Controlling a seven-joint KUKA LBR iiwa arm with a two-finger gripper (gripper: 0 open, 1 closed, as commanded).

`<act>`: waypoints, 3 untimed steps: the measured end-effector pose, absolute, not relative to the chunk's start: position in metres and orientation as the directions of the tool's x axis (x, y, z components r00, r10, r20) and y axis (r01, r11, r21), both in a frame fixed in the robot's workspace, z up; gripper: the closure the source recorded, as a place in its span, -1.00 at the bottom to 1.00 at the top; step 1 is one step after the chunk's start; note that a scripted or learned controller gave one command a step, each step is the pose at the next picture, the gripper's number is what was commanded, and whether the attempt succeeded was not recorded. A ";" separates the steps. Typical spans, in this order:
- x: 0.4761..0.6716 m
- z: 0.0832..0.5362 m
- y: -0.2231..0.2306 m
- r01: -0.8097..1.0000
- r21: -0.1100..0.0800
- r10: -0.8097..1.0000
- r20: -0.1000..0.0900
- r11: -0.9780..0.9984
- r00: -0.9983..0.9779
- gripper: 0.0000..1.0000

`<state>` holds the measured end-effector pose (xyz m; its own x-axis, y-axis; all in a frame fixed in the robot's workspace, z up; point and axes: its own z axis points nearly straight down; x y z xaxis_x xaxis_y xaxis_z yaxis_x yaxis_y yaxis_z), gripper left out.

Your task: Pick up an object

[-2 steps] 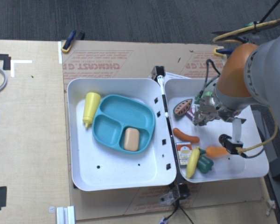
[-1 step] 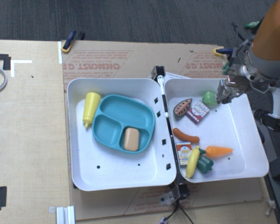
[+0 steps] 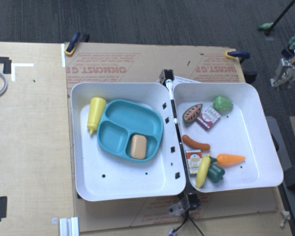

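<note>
Carrot (image 3: 230, 159) lies in right bin (image 3: 265, 132) beside banana (image 3: 203, 170).

One fixed camera looks down at a slant from above the bench (image 3: 34, 132), taking in both white bins (image 3: 83, 181).

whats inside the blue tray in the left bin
A tan bread-like block lies in the lower right compartment of the blue tray. The other two compartments show bare blue. Whatever is beneath the block is covered.

2 white bins (image 3: 119, 188) — toy food, teal tray (image 3: 130, 129).
</note>
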<state>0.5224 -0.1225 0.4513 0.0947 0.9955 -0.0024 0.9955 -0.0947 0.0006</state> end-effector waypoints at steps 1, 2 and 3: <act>0.507 0.347 -0.164 0.982 -0.001 0.982 -0.001 0.191 -0.191 1.00; 0.508 0.357 -0.164 0.981 0.000 0.981 -0.004 0.193 -0.193 1.00; 0.509 0.366 -0.164 0.981 0.000 0.981 -0.006 0.195 -0.195 1.00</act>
